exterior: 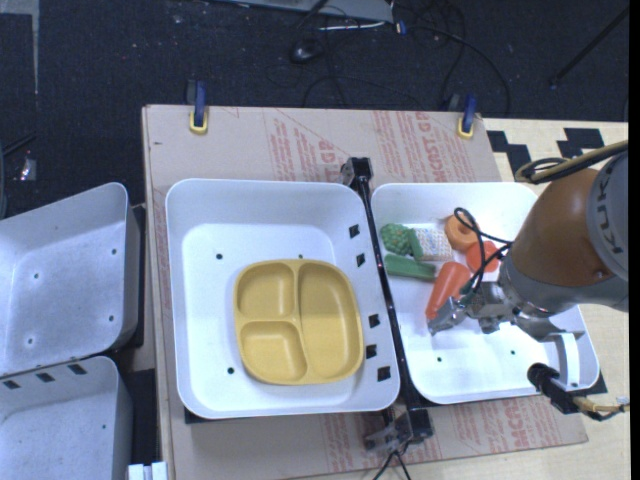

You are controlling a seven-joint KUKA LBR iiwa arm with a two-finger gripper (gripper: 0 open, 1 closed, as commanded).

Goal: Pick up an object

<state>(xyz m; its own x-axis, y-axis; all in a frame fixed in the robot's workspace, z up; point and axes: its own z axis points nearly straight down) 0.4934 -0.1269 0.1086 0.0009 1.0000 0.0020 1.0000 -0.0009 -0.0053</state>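
You are looking down at a slant on two shallow white bins sitting side by side on a cardboard-covered bench. The left bin (200,268) is holding a yellow divided plate (298,321), lying flat near its centre with three compartments facing up. The right bin (420,378) is carrying a small cluster of objects in its upper left part: a green textured piece (400,238) lying against a pale speckled piece (433,239), a green flat strip (410,266) just below them, an orange round piece (460,232) to their right, and an orange carrot-shaped object (446,286) lying tilted with its narrow end pointing down and left.

The arm (565,238) is reaching in from the right, its orange band showing above the wrist. The gripper (447,318) is hanging low over the right bin, just beside the lower end of the carrot-shaped object, and its fingertips are appearing to touch or overlap that end. You cannot tell from this angle whether the fingers are spread or closed, nor whether anything is sitting between them. A black cable (470,223) is looping over the orange round piece.
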